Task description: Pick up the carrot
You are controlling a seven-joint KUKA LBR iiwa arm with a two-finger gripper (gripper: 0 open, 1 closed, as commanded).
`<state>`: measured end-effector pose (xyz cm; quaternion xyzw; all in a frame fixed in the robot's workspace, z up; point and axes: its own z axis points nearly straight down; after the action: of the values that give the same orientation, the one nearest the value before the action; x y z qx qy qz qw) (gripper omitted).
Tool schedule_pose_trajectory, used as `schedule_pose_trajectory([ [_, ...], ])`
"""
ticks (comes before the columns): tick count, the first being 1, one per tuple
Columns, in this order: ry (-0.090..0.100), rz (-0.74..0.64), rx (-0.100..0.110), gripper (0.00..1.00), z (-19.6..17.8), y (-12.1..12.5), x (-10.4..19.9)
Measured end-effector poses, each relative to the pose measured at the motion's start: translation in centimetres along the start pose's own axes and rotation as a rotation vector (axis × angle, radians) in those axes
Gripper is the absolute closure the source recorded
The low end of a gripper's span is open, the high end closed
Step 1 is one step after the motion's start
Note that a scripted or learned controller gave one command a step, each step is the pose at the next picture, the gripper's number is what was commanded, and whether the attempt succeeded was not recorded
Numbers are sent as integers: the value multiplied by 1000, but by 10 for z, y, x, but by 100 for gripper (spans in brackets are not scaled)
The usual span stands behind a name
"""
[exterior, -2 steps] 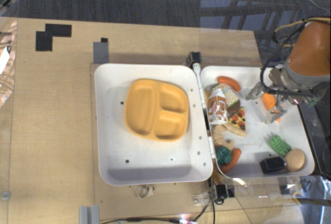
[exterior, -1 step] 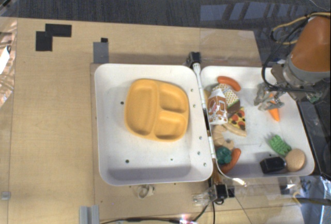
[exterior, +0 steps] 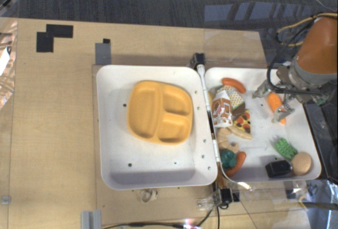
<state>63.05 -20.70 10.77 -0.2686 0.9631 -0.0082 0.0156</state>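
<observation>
The carrot (exterior: 274, 102), a smooth orange stub, lies in the right bin (exterior: 311, 133) between my fingers; my pincer (exterior: 273, 102) is spread around it, one metal finger either side. Left lie a glossy sausage (exterior: 233, 84), a printed carton (exterior: 223, 109), a flat pizza slice (exterior: 242, 124); nearer the front, a knobbly green piece (exterior: 284, 147), a tan ball (exterior: 301, 163).

A yellow divided tray (exterior: 159, 111) is lying in the middle of the left bin (exterior: 113, 170). In the right bin (exterior: 311, 167), a sausage (exterior: 233, 84) is lying near the far edge, with a printed cup (exterior: 222, 108) and a pizza slice (exterior: 243, 124) sitting just beside the dividing wall. A green toy (exterior: 284, 147), a tan ball (exterior: 301, 163) and a black block (exterior: 277, 168) are clustering in the near right corner. Both bins are resting on the wooden desk (exterior: 47, 133).
</observation>
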Motion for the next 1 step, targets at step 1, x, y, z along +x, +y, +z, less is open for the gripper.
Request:
schedule_pose_trajectory([
  [1, -11, 1, 9, 100, -15, -3, -4],
])
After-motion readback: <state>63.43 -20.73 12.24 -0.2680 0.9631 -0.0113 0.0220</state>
